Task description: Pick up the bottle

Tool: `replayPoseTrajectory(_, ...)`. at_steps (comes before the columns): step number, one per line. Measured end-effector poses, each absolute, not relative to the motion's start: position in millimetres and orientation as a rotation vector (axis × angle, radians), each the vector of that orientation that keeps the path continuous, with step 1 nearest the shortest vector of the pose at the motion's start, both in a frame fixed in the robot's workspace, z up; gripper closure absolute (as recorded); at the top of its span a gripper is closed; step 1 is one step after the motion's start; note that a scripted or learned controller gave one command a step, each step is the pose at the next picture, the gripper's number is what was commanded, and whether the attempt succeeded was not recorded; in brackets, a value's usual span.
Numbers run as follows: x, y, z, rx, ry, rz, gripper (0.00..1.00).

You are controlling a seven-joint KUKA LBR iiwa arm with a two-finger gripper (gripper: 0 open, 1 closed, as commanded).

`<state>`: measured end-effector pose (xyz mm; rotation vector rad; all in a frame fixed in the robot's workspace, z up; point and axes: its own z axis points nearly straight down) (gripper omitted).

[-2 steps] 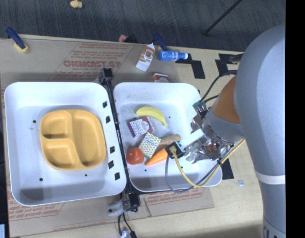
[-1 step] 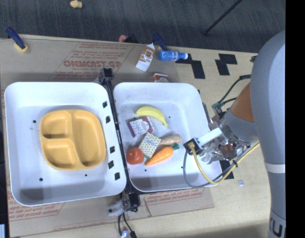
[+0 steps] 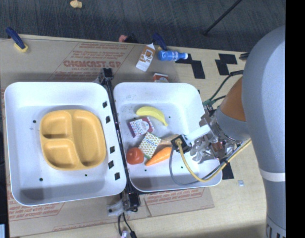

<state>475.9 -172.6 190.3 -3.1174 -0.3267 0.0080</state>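
Note:
A small blue bottle (image 3: 168, 55) lies on its side on the bench behind the right bin (image 3: 192, 90), outside both bins. My gripper (image 3: 194, 148) hangs low over the right side of the right bin, just right of an orange carrot (image 3: 159, 155), with a yellow cable looped beneath it. The bottle is far from the gripper, up past the bin's back rim. Nothing shows held in the gripper.
The right bin holds a banana (image 3: 152, 115), a red packet (image 3: 140, 127), a checkered packet (image 3: 149, 144), a red tomato (image 3: 134, 155) and the carrot. A yellow divided plate (image 3: 72, 138) sits in the left bin (image 3: 14, 148). A small carton (image 3: 145, 57) lies beside the bottle.

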Motion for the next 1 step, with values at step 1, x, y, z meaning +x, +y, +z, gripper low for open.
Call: replayPoseTrajectory(1,475.8,-210.9,185.8,-3.119,-0.334,0.005,1.00)
